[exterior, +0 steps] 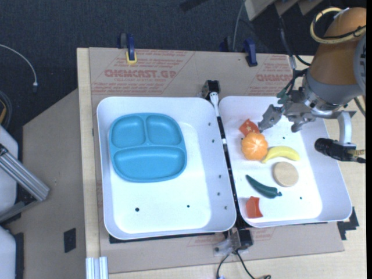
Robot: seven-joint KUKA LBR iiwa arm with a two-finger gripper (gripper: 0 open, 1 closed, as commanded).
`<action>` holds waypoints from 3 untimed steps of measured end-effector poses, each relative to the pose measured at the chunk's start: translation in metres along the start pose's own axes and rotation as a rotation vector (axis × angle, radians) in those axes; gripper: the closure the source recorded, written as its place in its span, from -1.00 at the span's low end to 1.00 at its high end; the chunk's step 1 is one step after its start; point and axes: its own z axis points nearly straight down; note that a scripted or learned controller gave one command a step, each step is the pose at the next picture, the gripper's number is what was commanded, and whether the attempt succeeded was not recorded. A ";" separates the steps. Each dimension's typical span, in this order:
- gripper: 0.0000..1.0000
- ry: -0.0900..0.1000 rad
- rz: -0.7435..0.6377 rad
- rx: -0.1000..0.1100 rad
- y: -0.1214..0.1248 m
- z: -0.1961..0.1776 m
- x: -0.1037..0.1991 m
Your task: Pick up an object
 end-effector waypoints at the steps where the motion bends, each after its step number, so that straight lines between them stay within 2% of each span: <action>1: -1.00 -0.002 -0.003 -0.014 0.003 -0.008 0.000; 2: -1.00 -0.001 -0.002 -0.008 0.008 0.037 -0.001; 3: -1.00 0.000 -0.003 -0.006 0.003 0.097 0.007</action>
